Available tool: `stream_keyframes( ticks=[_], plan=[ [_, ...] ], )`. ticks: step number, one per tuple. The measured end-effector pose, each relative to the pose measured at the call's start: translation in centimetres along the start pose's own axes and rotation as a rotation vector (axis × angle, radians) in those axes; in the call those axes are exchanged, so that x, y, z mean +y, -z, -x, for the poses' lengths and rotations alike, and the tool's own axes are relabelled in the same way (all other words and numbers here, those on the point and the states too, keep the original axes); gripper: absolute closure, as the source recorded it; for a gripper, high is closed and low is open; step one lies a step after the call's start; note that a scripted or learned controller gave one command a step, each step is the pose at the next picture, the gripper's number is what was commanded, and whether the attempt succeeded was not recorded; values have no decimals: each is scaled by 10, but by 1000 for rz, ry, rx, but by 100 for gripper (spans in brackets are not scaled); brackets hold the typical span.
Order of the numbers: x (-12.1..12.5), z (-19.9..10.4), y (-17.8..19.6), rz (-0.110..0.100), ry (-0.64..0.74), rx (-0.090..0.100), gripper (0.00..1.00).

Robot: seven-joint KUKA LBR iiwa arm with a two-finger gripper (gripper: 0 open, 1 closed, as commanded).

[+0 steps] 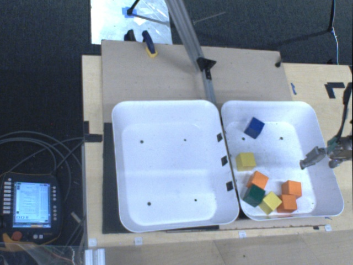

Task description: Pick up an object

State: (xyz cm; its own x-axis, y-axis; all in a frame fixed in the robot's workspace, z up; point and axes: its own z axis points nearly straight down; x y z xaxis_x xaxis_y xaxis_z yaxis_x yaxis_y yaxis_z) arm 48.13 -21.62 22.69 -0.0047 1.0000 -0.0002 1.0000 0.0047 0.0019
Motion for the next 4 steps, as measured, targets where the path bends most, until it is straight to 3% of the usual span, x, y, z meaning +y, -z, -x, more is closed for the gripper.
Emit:
stream_keyframes(
  ticks=[1,3,4],
  plan=[
    [0,0,0,1,-2,0,0],
    [1,6,-124,-5,-3,1,0],
    [2,7,-121,0,-3,0,0]
  ],
)
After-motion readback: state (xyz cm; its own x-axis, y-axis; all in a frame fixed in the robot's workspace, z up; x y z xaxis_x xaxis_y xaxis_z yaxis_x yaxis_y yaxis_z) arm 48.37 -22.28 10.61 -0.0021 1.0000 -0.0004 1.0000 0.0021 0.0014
